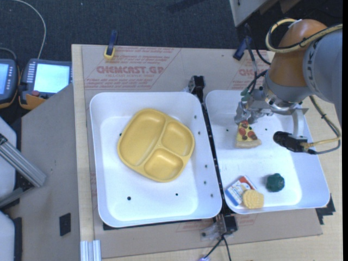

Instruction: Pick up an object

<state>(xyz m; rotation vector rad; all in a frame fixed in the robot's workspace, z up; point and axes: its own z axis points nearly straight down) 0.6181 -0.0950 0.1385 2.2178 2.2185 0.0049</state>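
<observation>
arm (pixel 321 53) cut off at right edge

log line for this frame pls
arm: over right bin | hand: at pizza slice, grip unclear | broccoli, cracker: near edge | left bin: yellow divided plate

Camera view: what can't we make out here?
- Gripper: finger state, hidden by the wrist above the pizza slice toy.
- Small packet: print too small, partly covered by a round cracker.
- Green object: too small to identify.
- Arm: cut off at the right edge.
</observation>
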